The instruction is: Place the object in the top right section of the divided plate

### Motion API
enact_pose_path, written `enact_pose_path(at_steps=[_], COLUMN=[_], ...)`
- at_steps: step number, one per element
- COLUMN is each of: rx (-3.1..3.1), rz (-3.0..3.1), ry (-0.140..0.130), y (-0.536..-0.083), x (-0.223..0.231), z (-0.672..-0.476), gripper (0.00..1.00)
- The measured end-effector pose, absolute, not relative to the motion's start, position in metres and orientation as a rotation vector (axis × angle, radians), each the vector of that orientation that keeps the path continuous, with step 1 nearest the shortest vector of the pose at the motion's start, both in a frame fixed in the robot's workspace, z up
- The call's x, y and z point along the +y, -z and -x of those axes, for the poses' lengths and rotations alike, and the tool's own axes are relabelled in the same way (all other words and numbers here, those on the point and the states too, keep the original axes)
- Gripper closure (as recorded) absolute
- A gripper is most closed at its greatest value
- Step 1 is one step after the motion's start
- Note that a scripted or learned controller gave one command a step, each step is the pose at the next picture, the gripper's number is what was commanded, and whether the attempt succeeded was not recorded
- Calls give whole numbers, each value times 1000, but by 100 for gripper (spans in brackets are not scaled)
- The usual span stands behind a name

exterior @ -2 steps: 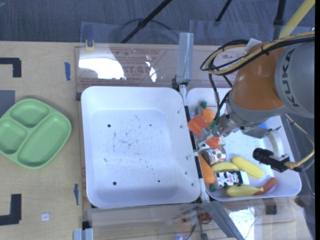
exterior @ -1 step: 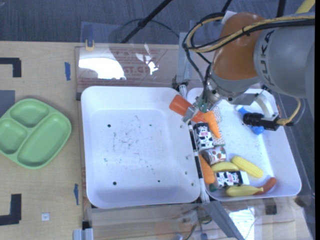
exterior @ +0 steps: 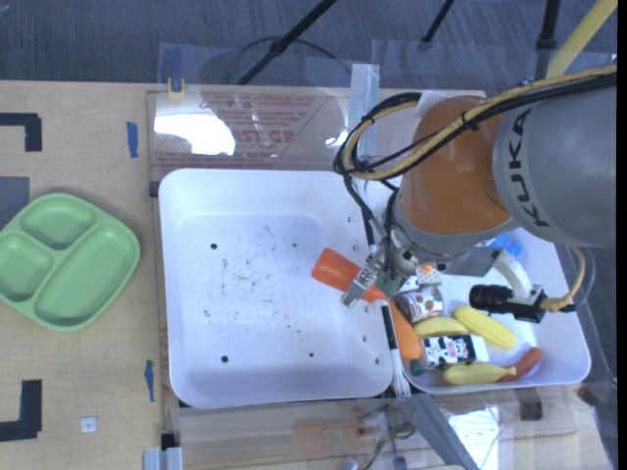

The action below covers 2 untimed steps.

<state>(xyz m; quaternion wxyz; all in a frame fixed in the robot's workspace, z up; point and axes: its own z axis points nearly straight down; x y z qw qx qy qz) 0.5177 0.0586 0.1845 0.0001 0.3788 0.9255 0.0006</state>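
A green divided plate (exterior: 67, 259) lies on the wooden bench at the far left, outside the bins. My gripper (exterior: 361, 287) hangs over the right edge of the left white bin (exterior: 255, 292), under the orange wrist band. Its metal fingers are shut on a small orange object (exterior: 331, 267), which sticks out to the left of them, above the bin floor. The plate is far to the left of the gripper.
The right bin (exterior: 573, 346) holds several toy foods: a yellow corn cob (exterior: 485, 326), a banana (exterior: 475, 372), a small printed can (exterior: 423, 304), a carrot (exterior: 402, 336) and a red piece (exterior: 529, 360). The arm covers much of that bin.
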Motion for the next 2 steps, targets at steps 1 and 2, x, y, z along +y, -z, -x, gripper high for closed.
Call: enact_pose_path(at_steps=[1, 2], rx=[2927, 3013], rz=[-1136, -895], ry=[-3, -1], y=[-252, -169], x=[79, 136], z=[-485, -493], gripper=[100, 100])
